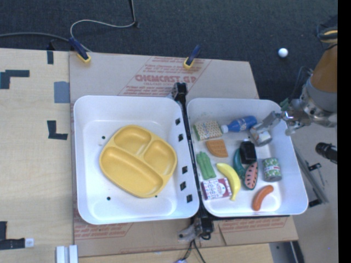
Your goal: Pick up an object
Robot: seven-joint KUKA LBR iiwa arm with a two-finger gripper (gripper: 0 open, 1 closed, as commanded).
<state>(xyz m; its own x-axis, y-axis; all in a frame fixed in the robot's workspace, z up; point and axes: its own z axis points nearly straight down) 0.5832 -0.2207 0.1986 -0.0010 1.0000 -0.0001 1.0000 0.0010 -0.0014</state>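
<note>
Bright, even overhead light fills the scene, with no hard glare. The two white bins (82, 147) look clean and slightly washed out (their inner walls nearly blend with their floors). Shadows are soft and short, pooling faintly under the yellow divided plate (137, 160). The picture is low in resolution and mildly soft throughout; small items look fuzzy, and the dark floor (219, 15) shows grain.

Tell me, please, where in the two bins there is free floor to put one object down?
Free: the left bin around the yellow divided plate, mostly its upper corners and lower strip. In the right bin, a small patch right of the sausage and can. Crowded: between the banana and blue bottle.
</note>
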